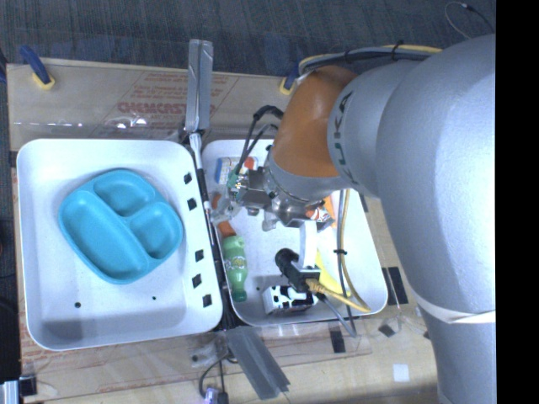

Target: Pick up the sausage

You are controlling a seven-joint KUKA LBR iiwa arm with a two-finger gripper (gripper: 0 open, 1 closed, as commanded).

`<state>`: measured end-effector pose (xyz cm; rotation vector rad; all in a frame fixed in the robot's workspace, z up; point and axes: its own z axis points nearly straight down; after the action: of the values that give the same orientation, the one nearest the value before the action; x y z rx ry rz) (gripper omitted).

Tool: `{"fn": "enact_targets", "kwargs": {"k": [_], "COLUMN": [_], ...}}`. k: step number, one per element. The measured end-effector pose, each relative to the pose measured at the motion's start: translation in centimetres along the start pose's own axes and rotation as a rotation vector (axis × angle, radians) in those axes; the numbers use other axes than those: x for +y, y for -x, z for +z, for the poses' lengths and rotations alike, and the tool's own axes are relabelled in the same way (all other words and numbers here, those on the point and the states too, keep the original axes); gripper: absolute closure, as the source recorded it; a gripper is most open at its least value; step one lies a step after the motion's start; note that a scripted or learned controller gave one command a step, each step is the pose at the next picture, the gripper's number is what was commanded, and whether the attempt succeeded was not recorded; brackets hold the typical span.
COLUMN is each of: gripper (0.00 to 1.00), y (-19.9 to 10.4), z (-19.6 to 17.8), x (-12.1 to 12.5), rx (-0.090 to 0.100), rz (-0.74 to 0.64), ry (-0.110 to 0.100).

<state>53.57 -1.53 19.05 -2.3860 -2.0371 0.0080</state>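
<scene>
Sausage mostly hidden beside claw, long axis untellable; claw's grip state likewise unclear.

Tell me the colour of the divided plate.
The plate is turquoise blue, seen in the camera view.

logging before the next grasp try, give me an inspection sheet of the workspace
surface: left bin and right bin, white, side by side on the bench
job's things: sausage cannot be told apart; the arm covers much of the right bin
clutter: blue divided plate in the left bin; green bottle and a black-and-white item in the right bin
grippers: gripper over the right bin, near the divide
cables: black cables loop by the wrist
surroundings: blue clamp at the bench corner; dark carpet beyond
</scene>
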Motion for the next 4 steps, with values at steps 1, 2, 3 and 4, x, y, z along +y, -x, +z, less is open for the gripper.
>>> {"fn": "enact_targets", "kwargs": {"k": [1, 2, 3, 4], "gripper": [0.0, 0.0, 0.0, 0.0], "y": [9.4, 7.3, 7.3, 6.7], "z": [2.9, 10.0, 9.8, 10.0], "x": [2.7, 4.2, 8.7, 12.7], "rx": [0.0, 0.003, 0.003, -0.003], "rz": [-0.041, 0.161, 0.517, 0.808], "ry": [0.003, -0.002, 0.002, -0.013]}}
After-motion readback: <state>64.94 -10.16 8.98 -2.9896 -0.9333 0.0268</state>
